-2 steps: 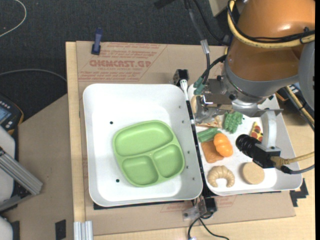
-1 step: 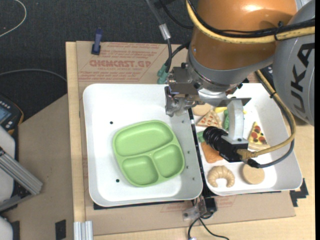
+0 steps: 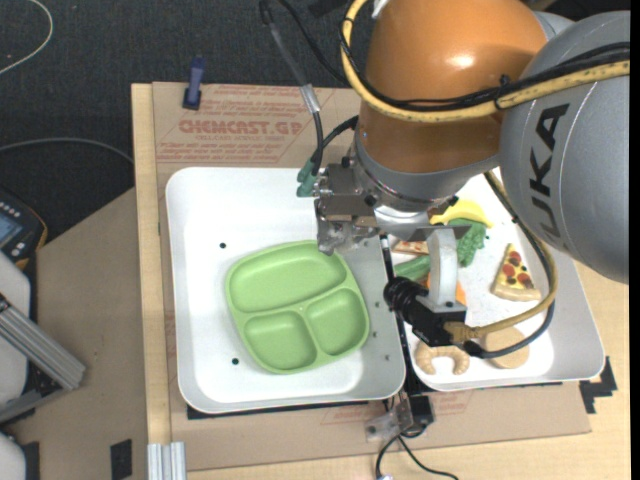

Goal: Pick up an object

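We see the arm (image 3: 470,118) reaching in from the right, its orange band filling much of the upper middle and its wrist hanging over the seam between the two white bins. The tool (image 3: 345,230) sits low over the upper right part of the left bin (image 3: 190,268), just above the top edge of a green divided plate (image 3: 297,306); the arm's own bulk hides how it stands, so we cannot tell whether it is released or clenched, and we see nothing caught in it. The plate lies flat in the left bin, its three compartments facing up. In the right bin (image 3: 575,353) we make out toy food: a pizza slice (image 3: 515,273) near the right wall, a yellow banana (image 3: 468,212) and a green piece (image 3: 470,240) partly under the arm, and a tan pretzel (image 3: 442,360) at the front edge. Both bins rest on a brown board (image 3: 240,128) on the table.
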Motion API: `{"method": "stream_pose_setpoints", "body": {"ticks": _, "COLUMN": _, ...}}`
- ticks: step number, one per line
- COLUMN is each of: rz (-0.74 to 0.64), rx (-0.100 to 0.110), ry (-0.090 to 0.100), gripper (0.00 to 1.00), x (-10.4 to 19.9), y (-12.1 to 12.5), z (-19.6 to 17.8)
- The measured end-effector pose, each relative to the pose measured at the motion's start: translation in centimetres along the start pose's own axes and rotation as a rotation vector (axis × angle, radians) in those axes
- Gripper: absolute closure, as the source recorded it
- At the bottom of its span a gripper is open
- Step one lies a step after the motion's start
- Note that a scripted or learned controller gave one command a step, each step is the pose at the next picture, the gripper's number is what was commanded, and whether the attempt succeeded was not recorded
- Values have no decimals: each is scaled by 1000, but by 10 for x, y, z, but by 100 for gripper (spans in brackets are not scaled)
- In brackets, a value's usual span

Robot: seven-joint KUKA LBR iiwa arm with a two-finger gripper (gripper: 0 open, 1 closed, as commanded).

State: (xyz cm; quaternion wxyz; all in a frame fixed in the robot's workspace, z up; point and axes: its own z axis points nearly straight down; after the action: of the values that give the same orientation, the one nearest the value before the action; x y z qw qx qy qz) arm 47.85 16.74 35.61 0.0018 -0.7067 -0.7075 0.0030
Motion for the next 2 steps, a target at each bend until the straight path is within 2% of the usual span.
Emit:
{"method": "stream_pose_setpoints", "body": {"ticks": 1, "rz": 11, "rx": 4, "ry": -2, "gripper": 100, "x": -85, "y": 0, "z": 86}}
{"method": "stream_pose_setpoints", "body": {"ticks": 2, "rz": 2, "rx": -8, "ry": 2, "gripper": 100, "x": -80, "y": 2, "z": 70}}
